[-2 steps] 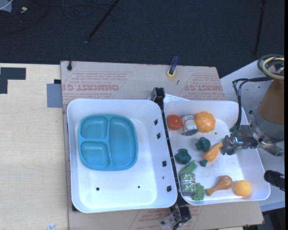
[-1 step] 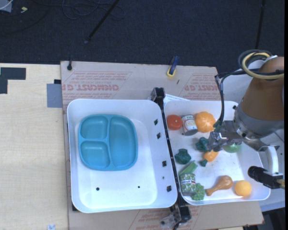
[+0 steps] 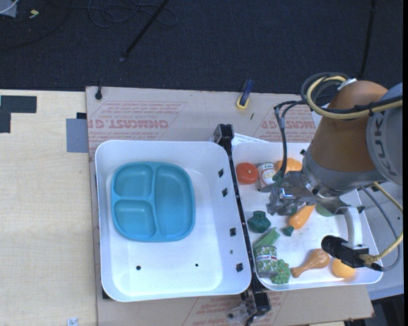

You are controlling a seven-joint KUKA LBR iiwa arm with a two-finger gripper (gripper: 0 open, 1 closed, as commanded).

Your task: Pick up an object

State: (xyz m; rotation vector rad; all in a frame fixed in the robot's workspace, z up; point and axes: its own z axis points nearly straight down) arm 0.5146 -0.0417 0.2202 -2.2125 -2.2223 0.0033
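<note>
Orange carrot-like toy point(image 3: 300, 216), right bin point(image 3: 367, 280), centre-right of frame, just below gripper point(image 3: 285, 201). Prob. approach/descent step; next move needs fingers lined up astride it, then closing. Finger state: can't tell, too small/dark. Arm point(image 3: 347, 141) leans in from frame right, wrist over bin.

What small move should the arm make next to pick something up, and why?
Probably lower straight down a little: the gripper hangs in the right bin, next to the orange carrot-like piece, with nothing seen between its fingers.
</note>
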